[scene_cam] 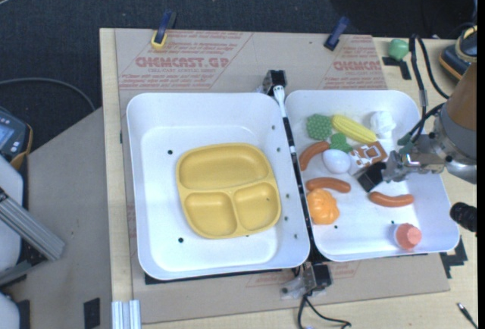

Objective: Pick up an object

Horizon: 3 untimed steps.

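Note:
The right bin holds several toy foods. A yellow corn cob, a green bumpy piece and a white piece lie at the back. A white egg and a brown-and-white item sit mid-bin. Three red-orange sausages, an orange pepper and a pink piece lie nearer the front. My gripper reaches in from the right, low over the bin floor, just in front of the brown-and-white item and between the two front sausages.
The left bin holds a yellow divided plate. A black divider runs between the bins. Clamps grip the board's far edge. Cables hang near my arm.

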Available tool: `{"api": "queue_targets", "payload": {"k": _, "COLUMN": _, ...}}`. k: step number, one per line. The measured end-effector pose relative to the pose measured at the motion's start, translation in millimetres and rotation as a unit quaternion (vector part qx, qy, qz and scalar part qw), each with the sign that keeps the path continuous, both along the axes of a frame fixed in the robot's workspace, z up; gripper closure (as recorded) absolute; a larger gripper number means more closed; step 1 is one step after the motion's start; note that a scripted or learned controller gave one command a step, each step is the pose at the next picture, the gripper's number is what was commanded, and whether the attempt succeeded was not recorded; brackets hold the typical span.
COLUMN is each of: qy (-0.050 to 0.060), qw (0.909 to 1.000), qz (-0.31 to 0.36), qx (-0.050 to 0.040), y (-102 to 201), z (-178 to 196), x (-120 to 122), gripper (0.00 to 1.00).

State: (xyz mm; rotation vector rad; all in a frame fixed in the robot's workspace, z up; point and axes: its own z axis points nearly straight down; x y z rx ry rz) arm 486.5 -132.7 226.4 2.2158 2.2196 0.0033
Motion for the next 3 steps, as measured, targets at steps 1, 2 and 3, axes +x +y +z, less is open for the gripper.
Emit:
{"api": "queue_targets", "payload": {"k": 1, "qy": 0.001, "qw": 1.0, "qz": 0.003, "qx": 0.0015, "y": 50.9, "z": 9.9, "x": 15.1, "gripper": 1.0}}
{"api": "queue_targets", "payload": {"k": 2, "qy": 0.001, "qw": 1.0, "qz": 0.003, "qx": 0.0013, "y": 111.8, "z": 1.4, "x": 32.3, "gripper": 1.0}}
{"api": "queue_targets", "payload": {"k": 3, "qy": 0.002, "qw": 1.0, "qz": 0.003, "qx": 0.0018, "y": 168.0, "z": -10.9, "x": 42.4, "gripper": 1.0}}
